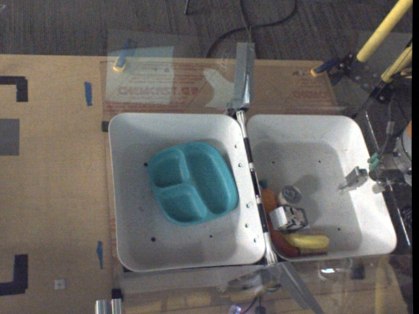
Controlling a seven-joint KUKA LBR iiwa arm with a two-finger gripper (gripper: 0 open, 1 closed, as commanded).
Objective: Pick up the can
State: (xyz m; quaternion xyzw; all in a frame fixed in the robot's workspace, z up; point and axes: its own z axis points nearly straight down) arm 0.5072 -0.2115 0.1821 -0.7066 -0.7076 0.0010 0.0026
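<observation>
Can (290, 194) sits in the right bin (327, 133), near the bin's left wall, toward the front. It is small and silver, and its round top faces up. Just in front of it lies a shiny silver thing (288, 217), touching or almost touching it. A yellow banana (308, 242) lies at the front of that bin, and something orange (270, 205) runs along the left wall. The left bin (127, 195) has a teal tray (192, 182) with three sections in it. The gripper (359, 178) is over the right side of the right bin, well apart from the can. I cannot tell how wide the claw is.
</observation>
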